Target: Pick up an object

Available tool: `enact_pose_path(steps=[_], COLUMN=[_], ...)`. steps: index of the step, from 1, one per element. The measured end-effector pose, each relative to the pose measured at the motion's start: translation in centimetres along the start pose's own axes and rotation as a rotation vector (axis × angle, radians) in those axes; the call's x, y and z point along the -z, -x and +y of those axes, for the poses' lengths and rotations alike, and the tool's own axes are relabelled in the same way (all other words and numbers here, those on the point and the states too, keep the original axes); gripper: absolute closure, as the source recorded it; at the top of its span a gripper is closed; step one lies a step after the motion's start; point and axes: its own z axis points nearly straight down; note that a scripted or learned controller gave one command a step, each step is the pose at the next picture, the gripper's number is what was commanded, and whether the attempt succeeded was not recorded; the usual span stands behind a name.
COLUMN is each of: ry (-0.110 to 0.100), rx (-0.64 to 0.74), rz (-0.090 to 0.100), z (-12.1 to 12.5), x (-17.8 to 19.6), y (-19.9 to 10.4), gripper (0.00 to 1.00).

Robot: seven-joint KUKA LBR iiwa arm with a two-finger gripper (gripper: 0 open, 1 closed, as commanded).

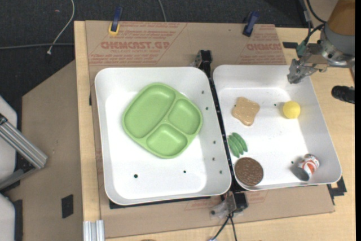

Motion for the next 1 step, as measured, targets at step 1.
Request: enact_pose_path(steps=[1], ry=[-0.001], rx=[0.000], rz=[0.000], z=[0.14], x=[3.05], y=[0.02], gripper=[1.00])
